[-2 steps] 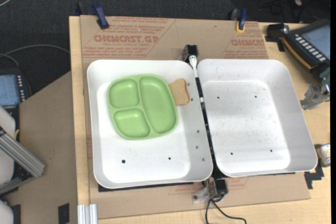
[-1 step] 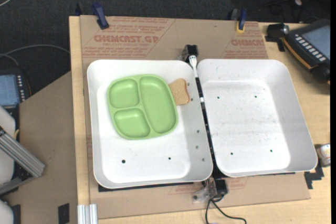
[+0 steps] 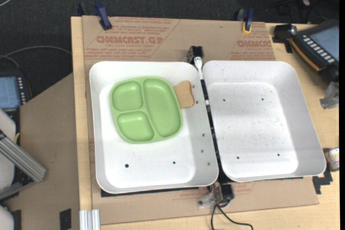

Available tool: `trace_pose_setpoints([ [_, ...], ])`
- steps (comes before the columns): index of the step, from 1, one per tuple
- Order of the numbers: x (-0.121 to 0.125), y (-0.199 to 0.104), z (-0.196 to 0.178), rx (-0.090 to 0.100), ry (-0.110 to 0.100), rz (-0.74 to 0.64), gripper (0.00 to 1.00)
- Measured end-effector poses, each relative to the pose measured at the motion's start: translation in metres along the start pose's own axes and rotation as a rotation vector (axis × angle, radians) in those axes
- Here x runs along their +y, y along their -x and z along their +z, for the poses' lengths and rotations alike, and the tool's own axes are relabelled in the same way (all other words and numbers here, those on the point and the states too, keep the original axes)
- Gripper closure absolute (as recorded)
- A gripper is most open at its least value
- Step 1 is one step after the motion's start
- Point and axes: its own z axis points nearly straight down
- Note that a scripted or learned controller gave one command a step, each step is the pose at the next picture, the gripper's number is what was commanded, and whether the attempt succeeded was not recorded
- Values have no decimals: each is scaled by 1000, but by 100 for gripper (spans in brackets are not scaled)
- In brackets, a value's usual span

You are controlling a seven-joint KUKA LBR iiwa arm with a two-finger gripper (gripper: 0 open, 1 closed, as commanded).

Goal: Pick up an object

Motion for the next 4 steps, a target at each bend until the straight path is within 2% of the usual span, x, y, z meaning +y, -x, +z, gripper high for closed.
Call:
trace_pose_setpoints([
  [1,22,14,-95,-10,20,-1,100],
  [2,0,-12,-11,0,-1,0,100],
  [3,31,-9,-104,-9,21,-3,100],
  [4,0,-38,-5,0,-3,0,100],
])
